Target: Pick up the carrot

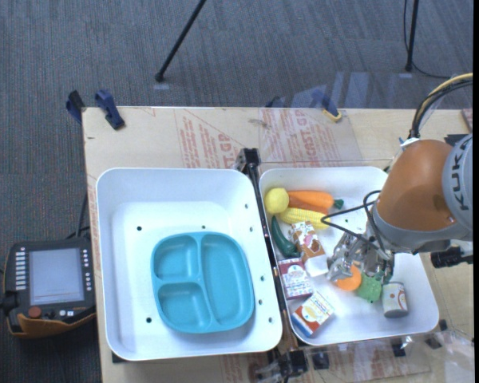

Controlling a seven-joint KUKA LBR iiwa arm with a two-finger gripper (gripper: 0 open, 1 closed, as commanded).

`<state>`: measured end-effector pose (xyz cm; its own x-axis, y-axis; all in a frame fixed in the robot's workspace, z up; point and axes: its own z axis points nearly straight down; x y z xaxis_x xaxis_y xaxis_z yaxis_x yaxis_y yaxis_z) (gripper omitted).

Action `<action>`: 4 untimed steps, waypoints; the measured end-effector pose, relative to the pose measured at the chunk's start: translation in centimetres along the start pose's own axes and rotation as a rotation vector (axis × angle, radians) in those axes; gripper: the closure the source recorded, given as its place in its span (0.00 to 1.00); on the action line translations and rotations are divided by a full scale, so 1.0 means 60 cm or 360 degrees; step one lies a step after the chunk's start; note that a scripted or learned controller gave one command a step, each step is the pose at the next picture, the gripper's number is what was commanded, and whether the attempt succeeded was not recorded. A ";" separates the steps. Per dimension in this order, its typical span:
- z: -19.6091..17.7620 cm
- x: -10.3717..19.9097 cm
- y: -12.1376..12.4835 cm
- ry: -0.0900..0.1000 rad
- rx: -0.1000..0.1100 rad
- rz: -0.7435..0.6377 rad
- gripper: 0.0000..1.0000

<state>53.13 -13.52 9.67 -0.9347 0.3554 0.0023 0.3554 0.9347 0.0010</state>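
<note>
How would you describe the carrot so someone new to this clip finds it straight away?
Look in the right-hand bin, at its far left corner. The carrot lies there on its side, just beyond the corn cob and beside the lemon. It is the long, tapering orange piece with a green stub at its right end; its neighbours are yellow.

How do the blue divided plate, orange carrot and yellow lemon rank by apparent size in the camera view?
1. Blue divided plastic plate, by far the largest.
2. Orange carrot.
3. Round yellow lemon, shorter than the carrot.
</note>
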 end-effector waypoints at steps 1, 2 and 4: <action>-0.160 -0.039 0.037 -0.0020 -0.0004 0.0253 1.00; -0.152 -0.034 0.038 -0.0004 0.0000 0.0251 0.00; 0.000 0.022 -0.021 -0.0003 0.0000 0.0303 1.00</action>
<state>51.44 -14.21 9.65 -0.8504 0.5261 0.0005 0.5261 0.8504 0.0007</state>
